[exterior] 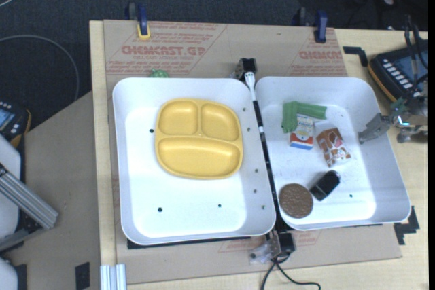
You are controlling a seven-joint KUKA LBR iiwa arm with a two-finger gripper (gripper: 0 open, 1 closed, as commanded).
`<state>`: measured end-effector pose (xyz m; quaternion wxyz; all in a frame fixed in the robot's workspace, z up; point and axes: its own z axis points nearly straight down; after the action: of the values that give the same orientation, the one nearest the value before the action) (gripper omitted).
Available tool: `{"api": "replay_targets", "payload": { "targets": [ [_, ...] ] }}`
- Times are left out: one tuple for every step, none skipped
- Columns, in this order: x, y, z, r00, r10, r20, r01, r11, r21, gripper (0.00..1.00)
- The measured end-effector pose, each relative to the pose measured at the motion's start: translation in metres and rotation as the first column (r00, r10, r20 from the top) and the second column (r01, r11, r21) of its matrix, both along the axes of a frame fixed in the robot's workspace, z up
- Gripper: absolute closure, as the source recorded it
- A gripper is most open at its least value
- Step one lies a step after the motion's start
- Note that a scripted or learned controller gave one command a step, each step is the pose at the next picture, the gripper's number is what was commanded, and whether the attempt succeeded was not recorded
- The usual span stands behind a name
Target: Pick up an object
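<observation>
Camera view looks down on a surface [204, 44] that carries two white bins. The left bin [136, 200] holds a yellow divided plate [199, 139]. The right bin [380, 180] holds a green packet [304, 111], a small red and white carton [302, 133] just below it, a red and white snack pouch [333, 146], a black block [325, 185] and a brown round disc [297, 200] that touches the block. The jaws [375, 127] sit at the right rim of the right bin, small and partly blurred, so I cannot tell how they stand; nothing is visible between them. The closest thing to pick is probably the snack pouch, which lies near the jaws, toward the middle of the bin. The main risk, I think, is the crowding: carton and green packet touch each other, and disc and block also, so a descent could push one thing against the other and close on nothing. The flat pouch may also slip away.
</observation>
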<state>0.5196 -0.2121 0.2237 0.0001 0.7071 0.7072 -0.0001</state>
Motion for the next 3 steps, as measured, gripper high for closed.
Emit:
{"api": "replay_targets", "payload": {
  "targets": [
    [0.001,0.000,0.011,1.000,0.001,0.003,-0.001,1.000,-0.001,1.00],
    [-0.032,0.044,0.208,1.000,0.006,0.019,-0.006,1.000,-0.005,1.00],
    [-0.040,0.090,0.319,1.000,0.006,0.016,-0.006,1.000,-0.003,1.00]
  ]
}}
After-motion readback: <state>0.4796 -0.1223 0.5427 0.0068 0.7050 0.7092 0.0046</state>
